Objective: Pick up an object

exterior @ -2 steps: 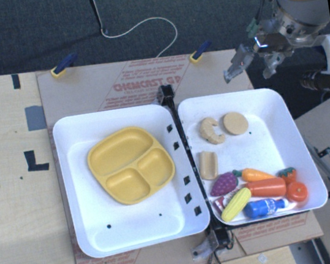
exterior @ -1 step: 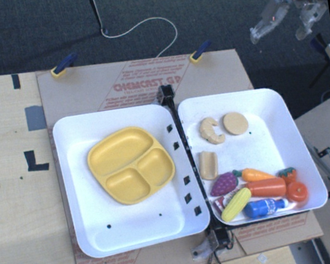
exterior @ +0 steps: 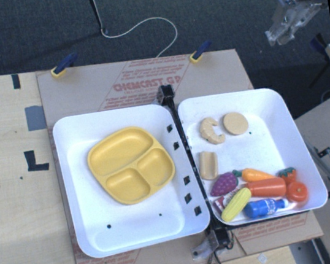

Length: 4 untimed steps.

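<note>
The hand [exterior: 287, 23] is in the upper right corner of the camera view, raised and off to the side, clear of the worktop. It points down and to the left. The wrist above it is cut off by the frame's edge.

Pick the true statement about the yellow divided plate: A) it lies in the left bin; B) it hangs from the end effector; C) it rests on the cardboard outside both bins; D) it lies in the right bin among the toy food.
A: the yellow divided plate lies flat in the left bin, while the toy food sits in the right bin.
</note>
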Motion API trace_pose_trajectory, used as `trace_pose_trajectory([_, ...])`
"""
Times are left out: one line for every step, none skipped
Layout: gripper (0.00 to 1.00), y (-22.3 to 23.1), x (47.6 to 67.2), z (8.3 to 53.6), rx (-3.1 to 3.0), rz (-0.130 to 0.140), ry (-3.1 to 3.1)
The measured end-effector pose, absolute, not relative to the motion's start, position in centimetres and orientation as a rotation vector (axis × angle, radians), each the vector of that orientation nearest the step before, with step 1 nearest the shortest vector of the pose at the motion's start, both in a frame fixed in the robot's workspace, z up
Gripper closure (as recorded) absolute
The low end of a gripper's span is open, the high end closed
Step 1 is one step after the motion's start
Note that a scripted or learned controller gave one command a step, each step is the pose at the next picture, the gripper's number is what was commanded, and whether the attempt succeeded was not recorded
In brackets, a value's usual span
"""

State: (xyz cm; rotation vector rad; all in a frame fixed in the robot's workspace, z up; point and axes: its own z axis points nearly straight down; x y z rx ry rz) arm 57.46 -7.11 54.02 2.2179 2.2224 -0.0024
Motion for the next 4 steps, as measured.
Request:
trace_pose_trajectory([1.0, -12.1, 54.2, 53.5, 2.227, -0.002, 2.217])
trace_pose_trajectory([1.0, -17.1, 48.7, 51.2, 2.229, -0.003, 2.216])
trace_pose_trajectory([1.0, -16.1, 48.4, 52.6, 2.22, 0.001, 2.22])
trace_pose_trajectory([1.0, -14.7, 48.3, 40.0, 2.229, -0.012, 2.23])
